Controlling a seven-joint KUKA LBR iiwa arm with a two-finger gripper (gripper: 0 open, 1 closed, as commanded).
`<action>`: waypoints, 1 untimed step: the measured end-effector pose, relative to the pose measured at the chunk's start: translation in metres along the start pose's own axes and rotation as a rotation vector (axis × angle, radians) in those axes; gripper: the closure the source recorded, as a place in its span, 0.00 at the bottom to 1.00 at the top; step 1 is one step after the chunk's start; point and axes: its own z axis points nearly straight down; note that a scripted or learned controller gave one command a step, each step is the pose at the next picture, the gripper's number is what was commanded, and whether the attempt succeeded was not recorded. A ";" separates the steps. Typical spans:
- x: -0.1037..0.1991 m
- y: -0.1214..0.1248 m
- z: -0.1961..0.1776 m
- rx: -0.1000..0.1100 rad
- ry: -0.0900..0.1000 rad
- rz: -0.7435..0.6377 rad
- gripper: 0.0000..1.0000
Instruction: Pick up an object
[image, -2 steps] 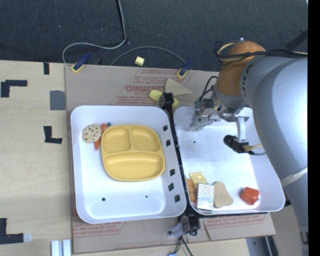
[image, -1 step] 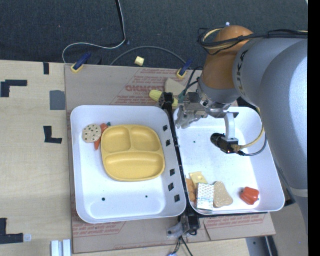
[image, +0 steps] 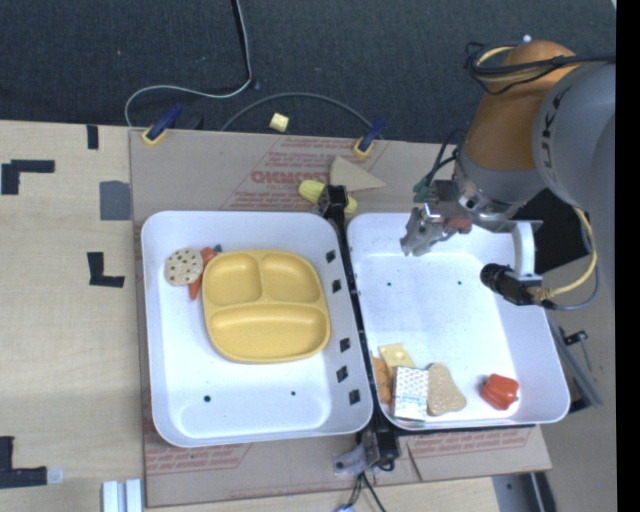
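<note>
My gripper (image: 418, 240) hangs over the far left part of the right bin (image: 455, 300), its fingers pointing down and left with nothing seen between them. Along that bin's near edge lie a red toy (image: 499, 390), a tan bread-shaped piece (image: 443, 391), a silver-white packet (image: 410, 392) and a yellow cheese-like piece (image: 397, 356) beside an orange bit (image: 383, 373). They are far below the gripper in the view. In the left bin (image: 180, 400) sits a yellow divided plate (image: 266, 304), with a round cookie (image: 182, 266) and an orange-red piece (image: 203, 266) at its left.
A black divider (image: 345, 300) runs between the two bins. A yellow object (image: 313, 189) and a tan wedge (image: 356, 176) lie on the cardboard behind the bins. Blue-and-yellow clamps (image: 160, 126) hold the cardboard's far corners. A black cylinder (image: 505, 281) juts from the arm over the right bin.
</note>
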 end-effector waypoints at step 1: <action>0.058 -0.040 0.008 0.007 0.003 -0.008 1.00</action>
